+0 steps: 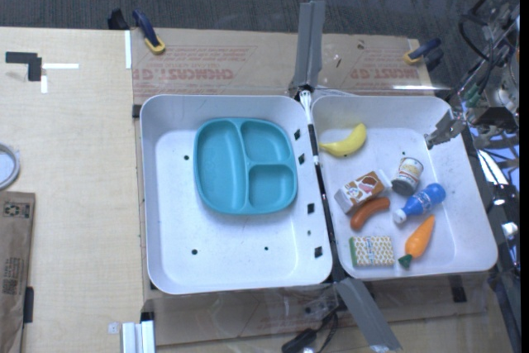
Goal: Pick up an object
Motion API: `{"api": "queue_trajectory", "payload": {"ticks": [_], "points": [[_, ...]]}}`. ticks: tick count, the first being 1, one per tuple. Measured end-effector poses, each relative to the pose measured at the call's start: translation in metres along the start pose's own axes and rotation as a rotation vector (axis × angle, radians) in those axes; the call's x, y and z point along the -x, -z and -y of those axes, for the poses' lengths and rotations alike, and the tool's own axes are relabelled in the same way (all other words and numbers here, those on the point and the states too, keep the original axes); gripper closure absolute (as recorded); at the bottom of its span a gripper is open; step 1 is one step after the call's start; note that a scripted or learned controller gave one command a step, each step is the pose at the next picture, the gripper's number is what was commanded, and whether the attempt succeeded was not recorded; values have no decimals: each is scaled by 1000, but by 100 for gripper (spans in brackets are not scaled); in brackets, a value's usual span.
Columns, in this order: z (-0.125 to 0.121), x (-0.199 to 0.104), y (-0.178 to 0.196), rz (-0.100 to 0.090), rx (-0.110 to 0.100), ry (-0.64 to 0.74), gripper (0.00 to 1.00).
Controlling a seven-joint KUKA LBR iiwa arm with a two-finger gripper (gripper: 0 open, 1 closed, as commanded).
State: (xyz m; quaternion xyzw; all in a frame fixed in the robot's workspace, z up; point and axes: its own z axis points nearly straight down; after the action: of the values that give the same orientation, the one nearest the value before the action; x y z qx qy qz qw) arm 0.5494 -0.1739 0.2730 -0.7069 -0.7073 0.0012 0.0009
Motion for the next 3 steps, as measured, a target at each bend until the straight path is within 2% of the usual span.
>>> {"api": "queue_trajectory", "payload": {"ticks": [1,2,3], "points": [[-12,-39,36,1,2,-122,0],[22,-19,-101,-1,-1,49,0],[-36,24,-181,1,3,112,0]]}}
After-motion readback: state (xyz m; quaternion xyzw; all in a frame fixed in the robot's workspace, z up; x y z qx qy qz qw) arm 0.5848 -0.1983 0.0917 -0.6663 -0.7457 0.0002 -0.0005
